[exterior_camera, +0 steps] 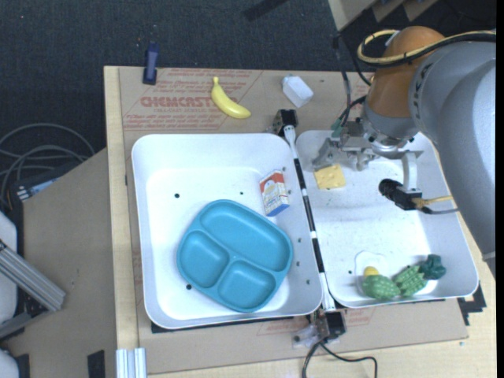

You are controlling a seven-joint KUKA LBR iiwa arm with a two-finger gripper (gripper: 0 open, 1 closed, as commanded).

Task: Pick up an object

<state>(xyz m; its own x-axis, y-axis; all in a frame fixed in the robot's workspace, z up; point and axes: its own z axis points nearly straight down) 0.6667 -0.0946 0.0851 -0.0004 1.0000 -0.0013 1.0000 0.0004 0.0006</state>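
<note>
At the far left, off the bench, loose cables (38,162) lay coiled on the dark floor; next came a small blue clip-like thing (150,63) at the back corner of the cardboard sheet (177,101) that covered the bench; a banana (228,101) lay on that sheet, behind the left bin (157,172) and apart from it; inside the left bin a blue plate (234,254) with three compartments sat towards the front, and a small carton (274,193) stood just beside the plate's far right rim, close to the wall shared with the other bin; further right, a white block (298,90) rested on the cardboard behind the bins; in the right bin (441,242), a yellow block (330,177) lay near the back left corner, flat on the floor of the bin; the gripper (339,157) hung just above and behind that block, very near it, though whether they touched was unclear from this angle, and I could not tell whether the tool was spread wide or drawn narrow; nothing could be seen gripped in it; at the front right of the same bin lay two green bumpy lumps (402,280), perhaps toy vegetables, one with a yellow end, well apart from the yellow block; the grey arm (461,93) filled the upper right, its orange band above the wrist.
</note>
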